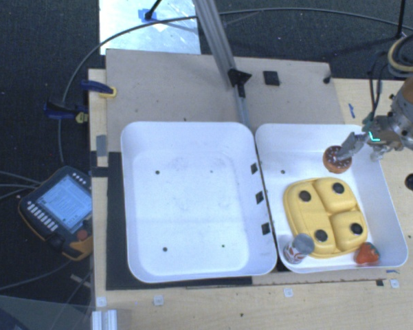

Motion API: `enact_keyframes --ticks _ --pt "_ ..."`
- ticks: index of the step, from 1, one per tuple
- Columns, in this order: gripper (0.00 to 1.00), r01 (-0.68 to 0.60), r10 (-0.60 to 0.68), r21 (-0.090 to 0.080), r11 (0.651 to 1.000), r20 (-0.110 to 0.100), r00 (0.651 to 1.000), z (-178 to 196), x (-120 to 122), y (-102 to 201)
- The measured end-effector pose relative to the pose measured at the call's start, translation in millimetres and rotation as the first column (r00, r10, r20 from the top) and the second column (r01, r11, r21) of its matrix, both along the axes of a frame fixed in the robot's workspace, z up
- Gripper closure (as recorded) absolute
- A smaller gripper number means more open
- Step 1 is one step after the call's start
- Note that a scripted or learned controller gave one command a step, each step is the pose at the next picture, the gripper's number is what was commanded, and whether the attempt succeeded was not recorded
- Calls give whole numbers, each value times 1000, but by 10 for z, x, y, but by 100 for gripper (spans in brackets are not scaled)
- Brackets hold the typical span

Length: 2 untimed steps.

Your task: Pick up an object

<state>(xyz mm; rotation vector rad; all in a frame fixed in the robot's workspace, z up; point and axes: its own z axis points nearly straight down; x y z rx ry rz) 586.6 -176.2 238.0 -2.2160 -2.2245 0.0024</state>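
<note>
The right bin [275, 150] holds several objects. A small round brown object [335, 159] lies near its far right side. A large yellow moulded piece [325, 215] with four rounded lobes and dark dots fills the middle. A small grey-topped can [299, 246] lies at the bin's near left corner, and a small red-orange item [366, 254] at its near right corner. My gripper [345, 150] reaches in from the right over the bin's rim, and its tip is just above and touching or nearly touching the brown object.
The left bin [144, 143] sits beside the right one, with black clips along the shared edge. A grey pole [216, 33] slants over the back of the bench. A teach pendant [58, 208] and cables lie on the floor to the left.
</note>
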Motion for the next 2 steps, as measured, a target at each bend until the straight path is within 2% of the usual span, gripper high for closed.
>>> enact_keyframes --ticks 1,2 --pt "0 -1 1 -1 1000 4 1000 19 10 0" --pt "0 -3 3 -2 1000 5 1000 -500 109 46"
